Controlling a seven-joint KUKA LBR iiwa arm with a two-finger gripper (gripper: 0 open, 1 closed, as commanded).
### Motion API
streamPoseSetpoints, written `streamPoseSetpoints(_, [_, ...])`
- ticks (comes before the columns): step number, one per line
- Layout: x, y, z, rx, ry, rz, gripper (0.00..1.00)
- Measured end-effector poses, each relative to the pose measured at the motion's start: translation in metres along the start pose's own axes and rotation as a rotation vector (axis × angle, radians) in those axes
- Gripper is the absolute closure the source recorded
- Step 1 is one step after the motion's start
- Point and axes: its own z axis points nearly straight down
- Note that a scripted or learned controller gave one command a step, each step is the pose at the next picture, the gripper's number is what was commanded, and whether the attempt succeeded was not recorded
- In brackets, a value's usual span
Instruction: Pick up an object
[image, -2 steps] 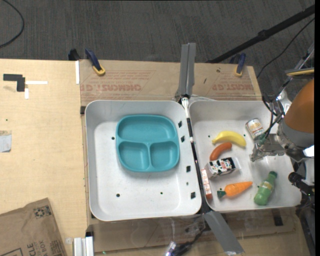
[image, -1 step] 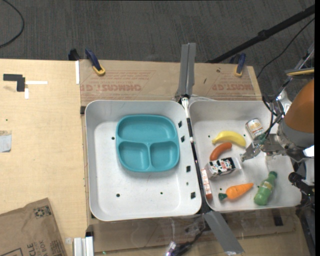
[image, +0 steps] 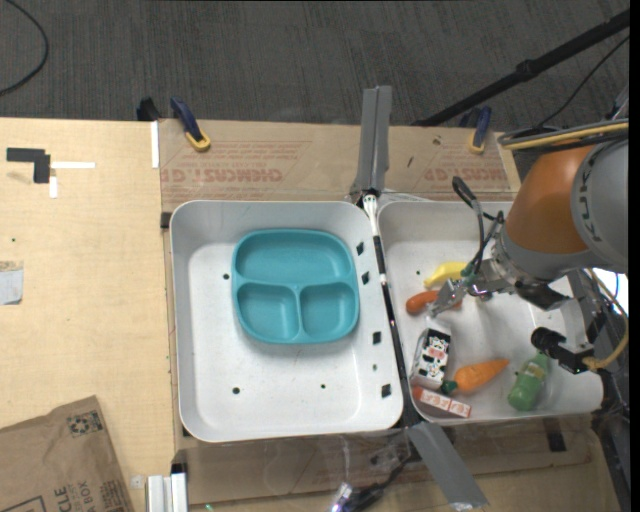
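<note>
Pincer (image: 449, 297): low in the right bin (image: 570, 408); grip state, cannot tell
Red piece (image: 421, 299): just left of the pincer; long axis roughly left-right
Banana (image: 446, 272): just above it
Progress: nothing seen lifted; grasp and raise remain
Left bin (image: 200, 330): teal tray (image: 296, 285)

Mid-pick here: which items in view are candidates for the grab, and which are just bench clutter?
Job items, all in the right bin:
pincer
red piece
banana
cow carton
carrot
green bottle
red-white packet

Lying about:
teal tray in the left bin
clamps
cardboard
</note>
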Motion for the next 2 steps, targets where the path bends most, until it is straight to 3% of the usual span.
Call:
streamPoseSetpoints(1, [-0.0294, -0.0162, -0.0229, -0.002, -0.001, -0.189, 0.0])
streamPoseSetpoints(2, [-0.0308, -0.0162, -0.0322, -0.003, -0.002, -0.185, 1.0])
